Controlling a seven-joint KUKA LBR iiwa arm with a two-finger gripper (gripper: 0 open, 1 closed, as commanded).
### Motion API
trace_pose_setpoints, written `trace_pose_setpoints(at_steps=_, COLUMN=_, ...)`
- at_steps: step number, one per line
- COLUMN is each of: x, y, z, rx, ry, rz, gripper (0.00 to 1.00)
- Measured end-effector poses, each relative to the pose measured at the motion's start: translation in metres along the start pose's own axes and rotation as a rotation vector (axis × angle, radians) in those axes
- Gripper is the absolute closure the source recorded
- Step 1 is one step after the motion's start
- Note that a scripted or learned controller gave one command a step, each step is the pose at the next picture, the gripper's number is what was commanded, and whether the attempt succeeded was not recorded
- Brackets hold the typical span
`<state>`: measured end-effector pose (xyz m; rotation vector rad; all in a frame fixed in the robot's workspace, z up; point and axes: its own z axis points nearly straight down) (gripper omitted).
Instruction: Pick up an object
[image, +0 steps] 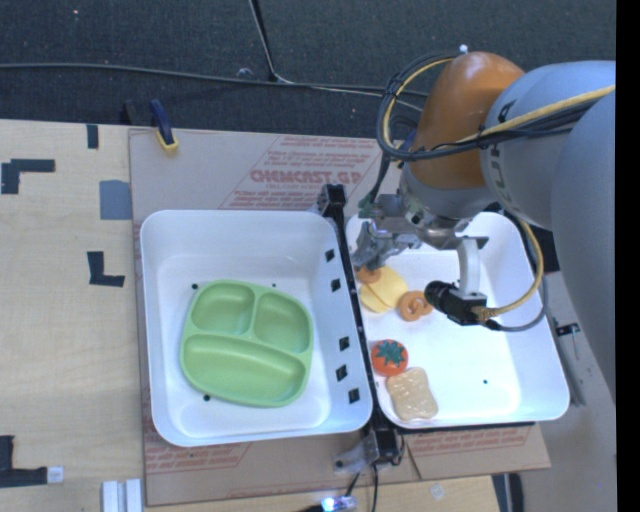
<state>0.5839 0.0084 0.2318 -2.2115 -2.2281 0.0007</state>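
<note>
Camera view: the two-finger gripper (377, 252), right of frame centre, is lowered over a pale yellow wedge-shaped toy (380, 293) at the right white bin's (520, 400) left side; its opening cannot be told. Approach step, judged; next, closing and lifting.

- The two bins (240, 225) look like smooth white plastic with a slight sheen.
- The green divided tray (245, 343) is smooth, matt plastic.
- The bench top (60, 330) shows pale wood grain, matt.
- The sheet (290, 170) under the bins looks like brown printed cardboard.
- The arm's orange band (462, 110) is glossy; its grey shell (575, 140) is smooth.
- The tomato (390, 356) looks like shiny plastic.
</note>
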Motion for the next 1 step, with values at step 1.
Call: trace_pose_setpoints(at_steps=1, x=0.0523, y=0.0125, z=-0.0066, rx=-0.001, ry=0.000, rz=0.001, gripper=1.00)
